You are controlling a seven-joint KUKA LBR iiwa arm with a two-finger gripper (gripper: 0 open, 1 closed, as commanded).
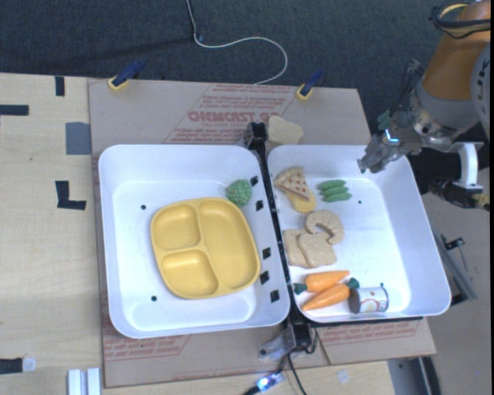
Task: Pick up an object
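You have before you, largest first: a pale wooden bench (33, 245) carrying a brown cardboard sheet (230, 113) with red print, held at its far edge by two blue-and-yellow clamps. On the sheet sit two shallow white plastic bins side by side. The left bin (128, 179) holds a yellow three-compartment plastic plate (204, 247), lying flat near the middle, and a small green toy broccoli floret (240, 191) just beside the plate's far right corner. The right bin (420, 245) holds your candidate objects: two tan toy bread slices (309, 249) near the centre divider, a beige pretzel-shaped piece (323, 225) touching them, a triangular toy sandwich wedge (295, 184) further back, two orange toy carrots (325, 290) at the near edge, a small silver-and-dark can (370, 299) lying on its side just beside the carrots, and a green pea pod (335, 191) near the wedge. A tan heart-shaped piece (285, 130) rests on the cardboard outside the bins. The grey arm's gripper (377, 156) hangs over the right bin's far right corner, apart from every item; you cannot tell how far its fingers are spread, and nothing is visible between them.
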